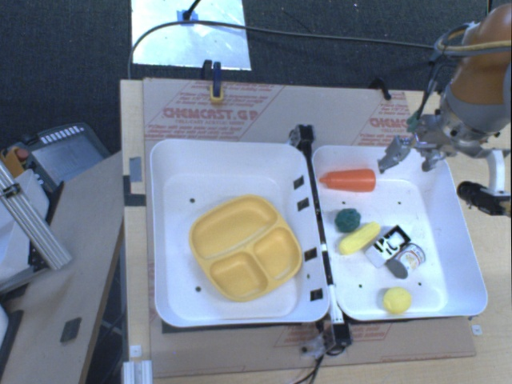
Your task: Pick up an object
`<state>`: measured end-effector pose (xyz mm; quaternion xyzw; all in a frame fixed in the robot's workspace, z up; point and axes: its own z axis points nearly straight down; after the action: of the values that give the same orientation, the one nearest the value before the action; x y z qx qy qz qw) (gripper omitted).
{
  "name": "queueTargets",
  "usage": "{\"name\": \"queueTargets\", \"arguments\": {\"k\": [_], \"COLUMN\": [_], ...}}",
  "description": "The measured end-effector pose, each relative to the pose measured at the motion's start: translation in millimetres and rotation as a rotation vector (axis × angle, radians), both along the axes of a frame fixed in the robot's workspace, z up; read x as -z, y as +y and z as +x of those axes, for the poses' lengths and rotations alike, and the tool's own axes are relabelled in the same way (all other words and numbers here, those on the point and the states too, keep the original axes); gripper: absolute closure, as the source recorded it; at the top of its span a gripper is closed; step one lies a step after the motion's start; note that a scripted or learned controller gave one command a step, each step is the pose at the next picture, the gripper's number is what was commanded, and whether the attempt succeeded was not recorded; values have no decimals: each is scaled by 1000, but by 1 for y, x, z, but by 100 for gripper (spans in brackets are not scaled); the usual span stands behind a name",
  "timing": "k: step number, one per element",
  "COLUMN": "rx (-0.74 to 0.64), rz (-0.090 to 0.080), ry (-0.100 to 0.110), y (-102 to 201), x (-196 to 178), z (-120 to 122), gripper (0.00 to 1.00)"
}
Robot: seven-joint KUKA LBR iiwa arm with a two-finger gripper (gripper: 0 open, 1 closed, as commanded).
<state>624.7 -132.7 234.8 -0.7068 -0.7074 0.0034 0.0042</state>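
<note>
In the right bin (456,214) lie an orange carrot (349,180) near the back, a dark green ball (347,219), a yellow banana-like piece (359,238), a small black-and-white box (390,242) beside a small can (407,258), and a yellow lemon (397,299) at the front. My gripper (411,154) hangs over the bin's back right corner, above and to the right of the carrot. Its two fingers are spread apart, with nothing between them.
The left bin (172,174) holds a yellow divided plate (244,246). A black divider strip (312,214) runs between the bins. Cardboard lies under both bins, and a clamp (214,82) sits at its back edge. A side table (56,238) stands at the left.
</note>
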Motion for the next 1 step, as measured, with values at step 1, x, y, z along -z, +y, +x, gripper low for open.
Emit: {"name": "queueTargets", "arguments": {"k": [1], "rx": [-2], "rz": [-2], "ry": [-12], "y": [0], "x": [-8], "z": [2], "gripper": [0]}}
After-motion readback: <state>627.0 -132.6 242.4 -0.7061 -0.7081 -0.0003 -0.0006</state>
